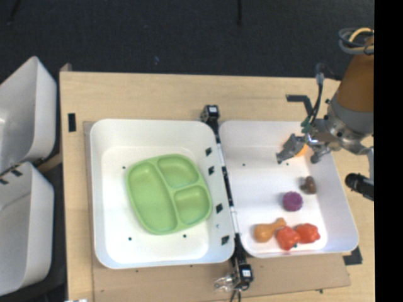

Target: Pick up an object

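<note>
Gripper (303, 148) hovers w/ fingers spread, an orange bit between them, grip unconfirmed; loose objs lie approx 6 o'clock, brown piece (308, 184) nearest, purple ball (292, 201) beyond.

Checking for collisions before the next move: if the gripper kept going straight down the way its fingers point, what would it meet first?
Probably the bare white floor of the right bin, near its upper part. The gripper seems to have something orange between its fingers. Depth is unclear.
</note>
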